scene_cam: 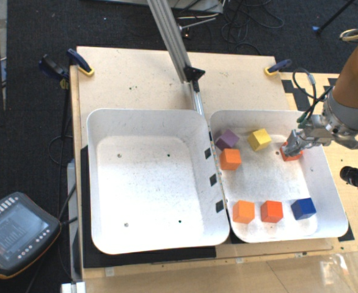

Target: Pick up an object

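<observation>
Blocks along the lower edge of the right bin (pixel 325 188): 2 orange-ish cubes (pixel 244 212), (pixel 272 211) + a blue cube (pixel 303 208), all well apart from the hand (pixel 292 150). Farther up, mid-right of frame, hand sits down on a red block (pixel 292 155), touching it, block directly under and poking out below-left. Grip state: can't tell, no lift visible. Yellow cube (pixel 259 139) just left.

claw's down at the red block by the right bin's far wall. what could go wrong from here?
1. The claw sits over the red block, but a grip isn't visible, so it may lift with nothing.
2. The block lies near the right bin's sloped wall; closing there could scrape the wall or push the block up it.
3. The yellow block is close and could get nudged.
</observation>
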Robot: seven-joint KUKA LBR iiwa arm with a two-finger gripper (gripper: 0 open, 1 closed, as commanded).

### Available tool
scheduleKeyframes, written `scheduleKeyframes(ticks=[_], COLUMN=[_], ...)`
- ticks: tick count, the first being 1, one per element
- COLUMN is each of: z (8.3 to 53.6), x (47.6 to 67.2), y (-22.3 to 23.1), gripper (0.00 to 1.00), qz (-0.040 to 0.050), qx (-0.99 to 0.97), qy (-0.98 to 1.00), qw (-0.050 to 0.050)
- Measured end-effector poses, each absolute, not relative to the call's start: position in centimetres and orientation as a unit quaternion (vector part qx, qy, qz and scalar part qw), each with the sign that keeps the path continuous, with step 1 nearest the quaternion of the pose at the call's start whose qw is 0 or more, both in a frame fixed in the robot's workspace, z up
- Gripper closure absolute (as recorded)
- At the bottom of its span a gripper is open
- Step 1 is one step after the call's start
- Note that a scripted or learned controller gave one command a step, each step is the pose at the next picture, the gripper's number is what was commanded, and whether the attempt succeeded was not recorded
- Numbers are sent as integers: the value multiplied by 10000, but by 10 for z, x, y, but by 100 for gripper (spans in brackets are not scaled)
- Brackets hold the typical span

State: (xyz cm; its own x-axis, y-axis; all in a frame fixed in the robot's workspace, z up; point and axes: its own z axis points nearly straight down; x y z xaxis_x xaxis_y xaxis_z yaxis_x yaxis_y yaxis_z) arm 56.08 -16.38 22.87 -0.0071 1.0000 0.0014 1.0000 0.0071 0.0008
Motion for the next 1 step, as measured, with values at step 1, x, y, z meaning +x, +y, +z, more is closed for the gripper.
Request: scheduleKeyframes(ticks=[1], z=[228], x=[548], y=[-104], gripper=[100], qz=[-9], qx=[-7041], qy=[-7101], qw=[7])
